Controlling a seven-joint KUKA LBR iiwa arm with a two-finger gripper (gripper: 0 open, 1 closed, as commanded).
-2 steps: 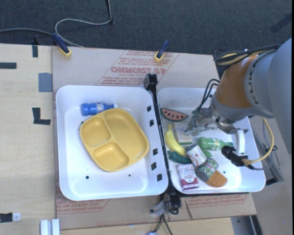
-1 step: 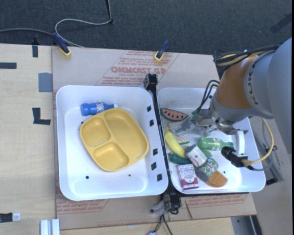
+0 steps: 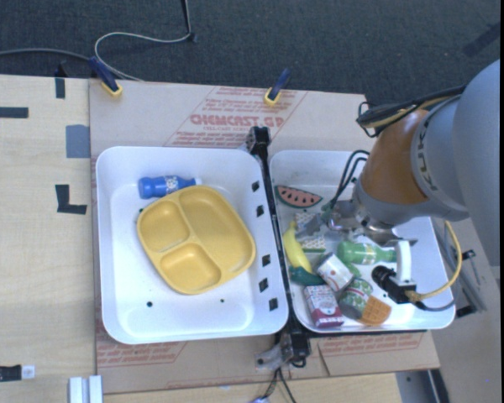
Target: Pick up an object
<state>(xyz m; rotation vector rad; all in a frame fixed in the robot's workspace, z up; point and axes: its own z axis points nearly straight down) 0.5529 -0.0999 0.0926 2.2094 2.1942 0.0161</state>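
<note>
The right bin (image 3: pixel 319 162) holds a pile of small items: a watermelon slice (image 3: pixel 299 197), a yellow banana (image 3: pixel 296 253), a green bottle (image 3: pixel 363 253), a white carton (image 3: pixel 334 271), a dark red packet (image 3: pixel 323 305) and an orange piece (image 3: pixel 375 311). My gripper (image 3: pixel 340 218) is down in this bin, just above the green bottle and right of the banana. The wrist and orange band (image 3: pixel 391 170) cover it from above.
The left bin (image 3: pixel 122 309) holds a yellow divided plate (image 3: pixel 195 238) and a blue bottle (image 3: pixel 161 185) lying at its far side. A black clip (image 3: pixel 258 138) sits on the divider between the bins. Cables and yellow clamps lie beyond the bins.
</note>
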